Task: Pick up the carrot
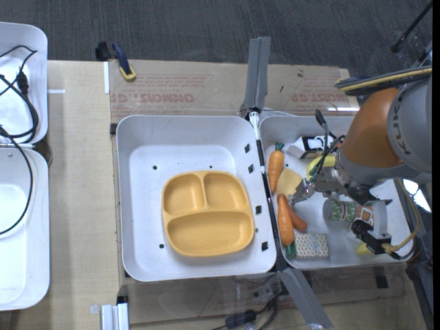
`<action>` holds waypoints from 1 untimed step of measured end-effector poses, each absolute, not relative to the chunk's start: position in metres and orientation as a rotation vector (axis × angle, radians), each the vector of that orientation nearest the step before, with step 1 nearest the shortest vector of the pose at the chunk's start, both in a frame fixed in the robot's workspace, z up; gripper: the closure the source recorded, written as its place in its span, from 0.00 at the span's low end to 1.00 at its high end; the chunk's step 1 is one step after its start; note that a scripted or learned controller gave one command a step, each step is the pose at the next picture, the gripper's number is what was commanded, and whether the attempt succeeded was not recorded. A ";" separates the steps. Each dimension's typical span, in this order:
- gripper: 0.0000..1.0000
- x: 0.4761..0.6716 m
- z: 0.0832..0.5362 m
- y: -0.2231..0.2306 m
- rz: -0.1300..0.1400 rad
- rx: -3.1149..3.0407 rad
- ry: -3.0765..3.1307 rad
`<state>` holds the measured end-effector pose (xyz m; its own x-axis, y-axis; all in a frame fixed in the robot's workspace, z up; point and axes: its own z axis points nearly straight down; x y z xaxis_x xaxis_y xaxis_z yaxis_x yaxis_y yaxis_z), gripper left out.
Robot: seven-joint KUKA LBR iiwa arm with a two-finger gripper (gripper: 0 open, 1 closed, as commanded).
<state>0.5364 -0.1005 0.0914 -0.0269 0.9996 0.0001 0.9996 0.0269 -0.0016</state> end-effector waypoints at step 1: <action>0.00 0.575 0.092 -0.096 0.001 -1.853 -2.538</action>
